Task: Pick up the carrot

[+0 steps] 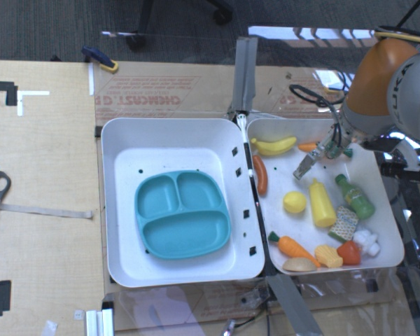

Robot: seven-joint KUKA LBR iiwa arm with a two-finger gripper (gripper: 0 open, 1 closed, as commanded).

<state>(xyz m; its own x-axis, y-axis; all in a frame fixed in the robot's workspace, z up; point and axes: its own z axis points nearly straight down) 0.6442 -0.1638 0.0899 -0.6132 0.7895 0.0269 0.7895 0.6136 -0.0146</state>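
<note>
Here the gripper [309, 165] hangs over the far part of the right bin [388, 208], its fingers slanting down toward the bin floor with nothing between them, though how wide they stand I cannot tell. Just beside it, toward the far wall, lies a banana [274, 145]. Nearer the camera from it sit a lemon [295, 202], a yellow bottle [322, 203] and a green bottle [355, 197]. The carrot [292, 246] lies well apart from the gripper, at the near edge. Away in the left bin [119, 208] rests a teal divided plate [183, 214].
</note>
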